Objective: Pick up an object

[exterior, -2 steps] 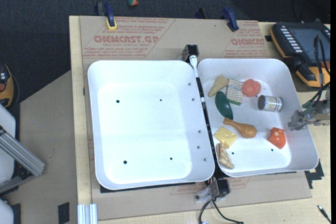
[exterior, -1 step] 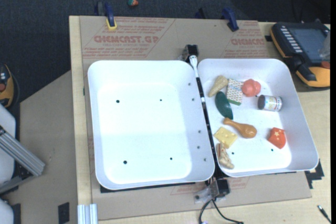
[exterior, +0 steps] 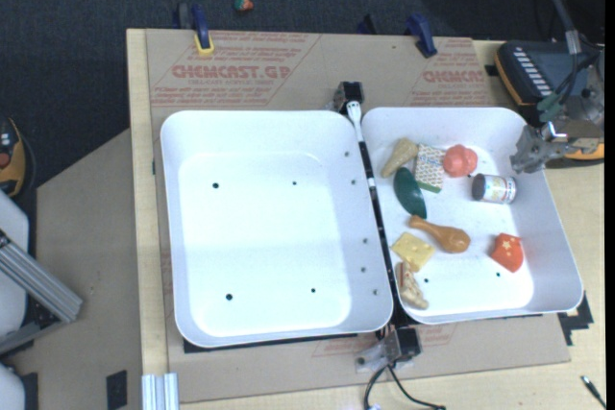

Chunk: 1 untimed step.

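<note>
One end effector [exterior: 531, 152] hangs over the right bin's [exterior: 562, 235] far edge.

A robotics lab: 2 white bins [exterior: 259, 125] on a clamped cardboard-covered bench [exterior: 288, 62].

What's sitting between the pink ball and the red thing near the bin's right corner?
In the camera view, a small can on its side lies between the pink ball and the red piece.

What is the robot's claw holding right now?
Nothing. The gripper is at the right bin's far right rim, with no toy between its fingers. The small can lies nearby in the bin.
</note>
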Motion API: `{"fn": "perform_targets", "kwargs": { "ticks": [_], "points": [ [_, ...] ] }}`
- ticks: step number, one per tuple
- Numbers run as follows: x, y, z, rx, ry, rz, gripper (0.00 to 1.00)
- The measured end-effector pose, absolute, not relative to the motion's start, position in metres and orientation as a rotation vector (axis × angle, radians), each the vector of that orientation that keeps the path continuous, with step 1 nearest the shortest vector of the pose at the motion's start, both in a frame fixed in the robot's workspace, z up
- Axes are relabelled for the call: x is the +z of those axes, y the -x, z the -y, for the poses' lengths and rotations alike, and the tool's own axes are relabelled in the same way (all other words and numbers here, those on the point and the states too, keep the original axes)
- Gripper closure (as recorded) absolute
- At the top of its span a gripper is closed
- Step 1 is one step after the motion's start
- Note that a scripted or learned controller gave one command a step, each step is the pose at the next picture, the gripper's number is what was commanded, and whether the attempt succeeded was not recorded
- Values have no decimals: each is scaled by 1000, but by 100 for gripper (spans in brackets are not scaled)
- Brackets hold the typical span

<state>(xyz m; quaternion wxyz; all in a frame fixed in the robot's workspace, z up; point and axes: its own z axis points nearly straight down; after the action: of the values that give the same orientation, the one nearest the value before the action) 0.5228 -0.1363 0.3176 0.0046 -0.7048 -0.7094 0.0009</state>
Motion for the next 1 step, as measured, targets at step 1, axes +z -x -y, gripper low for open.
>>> {"fn": "perform_targets", "kwargs": {
  "ticks": [1],
  "points": [
    [306, -489, 67, 1, 2210, 2225, 100]
  ]
}}
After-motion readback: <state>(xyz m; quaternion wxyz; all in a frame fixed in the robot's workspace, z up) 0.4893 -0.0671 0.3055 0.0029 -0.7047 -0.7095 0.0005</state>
